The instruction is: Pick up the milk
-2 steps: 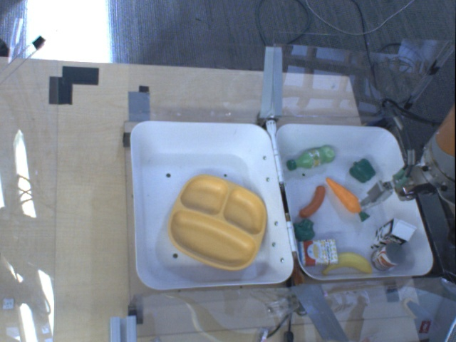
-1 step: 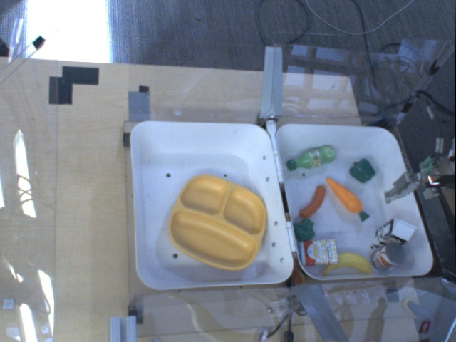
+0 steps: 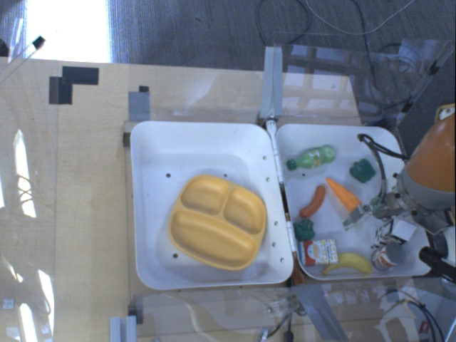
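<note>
The milk [image 3: 320, 251] is a small red and white carton lying on its side near the front edge of the right bin [image 3: 342, 137]. A yellow banana [image 3: 348, 263] lies just to its right and a green broccoli piece [image 3: 305, 229] sits above its left end. My gripper [image 3: 372, 216] hangs over the right part of this bin, up and to the right of the milk and apart from it. Nothing shows held in it. The arm's orange band [image 3: 436, 162] rises behind it at the right edge.
The right bin also holds a green bottle [image 3: 311, 157], a dark green toy [image 3: 363, 169], an orange carrot [image 3: 342, 194], a red sausage [image 3: 312, 201] and a small can [image 3: 385, 257]. A yellow divided plate [image 3: 218, 221] lies in the left bin [image 3: 149, 191].
</note>
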Controlling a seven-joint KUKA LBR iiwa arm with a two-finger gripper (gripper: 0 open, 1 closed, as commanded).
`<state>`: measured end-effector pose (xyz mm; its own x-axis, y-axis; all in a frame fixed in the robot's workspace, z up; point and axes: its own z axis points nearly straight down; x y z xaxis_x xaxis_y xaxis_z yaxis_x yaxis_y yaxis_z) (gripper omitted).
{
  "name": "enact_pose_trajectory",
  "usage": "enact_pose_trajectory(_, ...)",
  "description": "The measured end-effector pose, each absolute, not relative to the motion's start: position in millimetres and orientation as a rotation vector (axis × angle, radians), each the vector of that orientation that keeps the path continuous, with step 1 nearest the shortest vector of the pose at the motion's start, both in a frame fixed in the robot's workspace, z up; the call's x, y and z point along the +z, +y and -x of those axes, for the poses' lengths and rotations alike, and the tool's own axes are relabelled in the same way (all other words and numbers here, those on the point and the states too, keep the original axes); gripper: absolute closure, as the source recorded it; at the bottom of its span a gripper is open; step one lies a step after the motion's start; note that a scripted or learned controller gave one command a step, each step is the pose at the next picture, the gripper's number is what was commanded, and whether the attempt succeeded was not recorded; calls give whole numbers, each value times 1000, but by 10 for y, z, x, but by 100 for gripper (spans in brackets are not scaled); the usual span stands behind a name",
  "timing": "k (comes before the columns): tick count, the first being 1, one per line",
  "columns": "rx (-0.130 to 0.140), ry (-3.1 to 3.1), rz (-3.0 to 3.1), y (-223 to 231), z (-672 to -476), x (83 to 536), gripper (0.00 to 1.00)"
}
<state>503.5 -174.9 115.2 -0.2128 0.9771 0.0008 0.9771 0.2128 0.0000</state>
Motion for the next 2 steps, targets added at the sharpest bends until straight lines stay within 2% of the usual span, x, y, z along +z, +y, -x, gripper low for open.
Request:
enact_pose_trajectory(1,-2,-2512,1896,-2000,-4939,2685,0)
enact_pose_trajectory(2,-6,-2723,1585,-1580,-4978,1042,0)
